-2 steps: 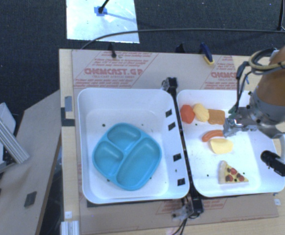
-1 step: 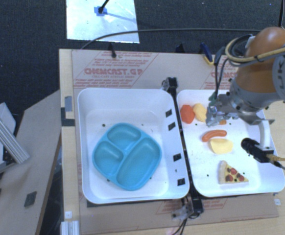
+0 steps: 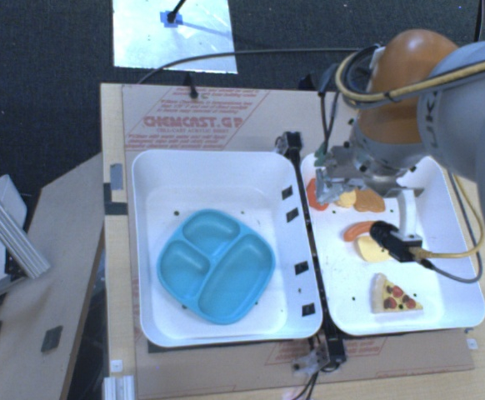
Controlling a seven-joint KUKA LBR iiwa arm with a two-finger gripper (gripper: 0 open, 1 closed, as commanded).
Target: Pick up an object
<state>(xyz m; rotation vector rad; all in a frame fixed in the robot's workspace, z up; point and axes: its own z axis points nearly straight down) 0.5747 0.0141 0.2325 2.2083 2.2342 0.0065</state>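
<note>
White right bin (image 3: 463, 307) holds a pizza slice (image 3: 395, 295), tip pointing up-left; gripper (image 3: 332, 192) state cannot be told.

Red print reading "CHEMCAST GP" runs across the clear sheet (image 3: 194, 115) on the bench, upper middle of the frame, just above the left bin (image 3: 155, 169). Smaller red lines around it and along the sheet's bottom edge are too small to read.
</note>
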